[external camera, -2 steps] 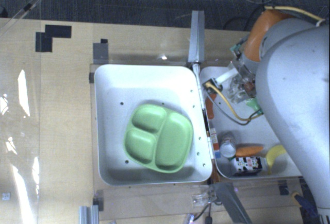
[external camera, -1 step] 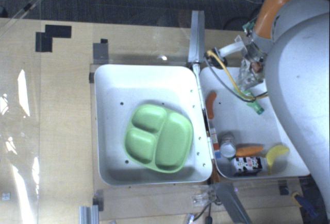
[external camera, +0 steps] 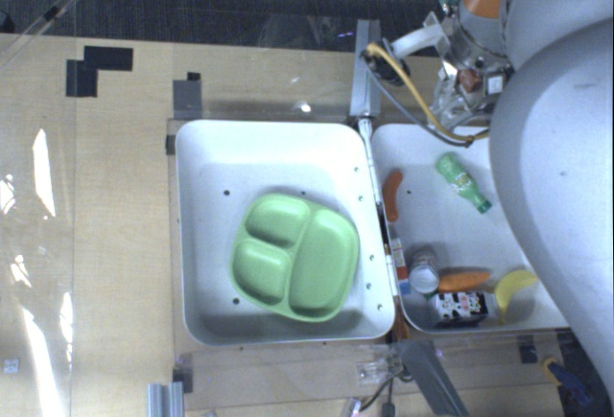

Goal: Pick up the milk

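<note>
Gripper hangs over the right bin's far edge; its state cannot be told.

Wooden bench meets dark floor beyond. The left bin holds a green divided plate. The right bin holds a sausage, green bottle, can, carrot, banana and the milk at its near wall, partly hidden by the arm.

A green, three-compartment plastic tray lies in the left white bin. The right white bin holds a green plastic bottle, a red sausage, an orange carrot and a yellow banana.
</note>
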